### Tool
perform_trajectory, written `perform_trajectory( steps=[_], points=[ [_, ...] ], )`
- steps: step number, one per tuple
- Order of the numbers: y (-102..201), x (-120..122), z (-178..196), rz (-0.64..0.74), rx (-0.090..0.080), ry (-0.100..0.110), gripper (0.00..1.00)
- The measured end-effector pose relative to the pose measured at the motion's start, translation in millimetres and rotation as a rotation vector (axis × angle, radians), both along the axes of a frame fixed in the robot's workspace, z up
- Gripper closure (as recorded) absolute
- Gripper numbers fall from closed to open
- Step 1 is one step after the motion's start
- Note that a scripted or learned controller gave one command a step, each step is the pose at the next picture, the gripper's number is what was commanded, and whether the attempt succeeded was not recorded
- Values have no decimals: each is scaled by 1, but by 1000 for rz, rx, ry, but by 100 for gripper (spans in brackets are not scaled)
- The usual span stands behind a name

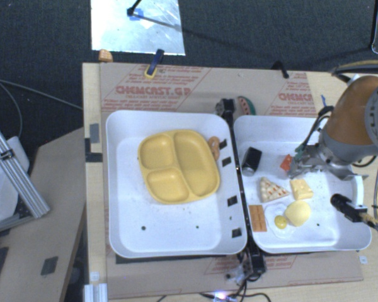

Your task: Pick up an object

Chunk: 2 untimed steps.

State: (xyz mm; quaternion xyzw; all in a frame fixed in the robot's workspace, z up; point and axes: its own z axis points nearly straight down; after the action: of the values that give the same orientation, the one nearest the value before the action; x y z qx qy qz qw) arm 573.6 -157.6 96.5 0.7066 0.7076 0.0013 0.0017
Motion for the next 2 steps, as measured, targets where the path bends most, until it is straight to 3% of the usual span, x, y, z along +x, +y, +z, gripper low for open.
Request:
perform_trajectory(
  steps=[1, 2],
  points=[
    [70, -69, 3, 5, 5, 9, 100],
    [159, -86, 92, 11, 4, -3, 100]
  ],
)
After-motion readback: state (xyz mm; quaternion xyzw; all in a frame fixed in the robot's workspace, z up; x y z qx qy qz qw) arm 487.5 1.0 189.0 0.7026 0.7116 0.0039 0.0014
